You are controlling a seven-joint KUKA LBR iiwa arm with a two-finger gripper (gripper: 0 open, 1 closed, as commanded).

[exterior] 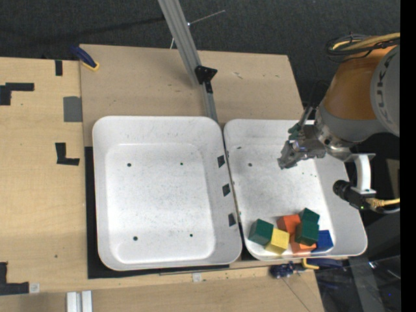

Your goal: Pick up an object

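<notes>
Several small blocks lie clustered in the near corner of the right bin (260, 142): a green block (261, 231), a yellow block (279, 240), an orange block (290, 224), a dark green block (309, 225) and a blue block (324, 239). My gripper (290, 158) hangs over the far right part of that bin, well away from the blocks, pointing down toward the bare bin floor. Nothing is visible between its fingertips.
The left bin (104, 174) sits beside the right one, with black clips (225, 188) along the shared rim. A slanted metal pole (183, 34) rises from behind the bins. The grey and orange arm (361, 99) covers the right side.
</notes>
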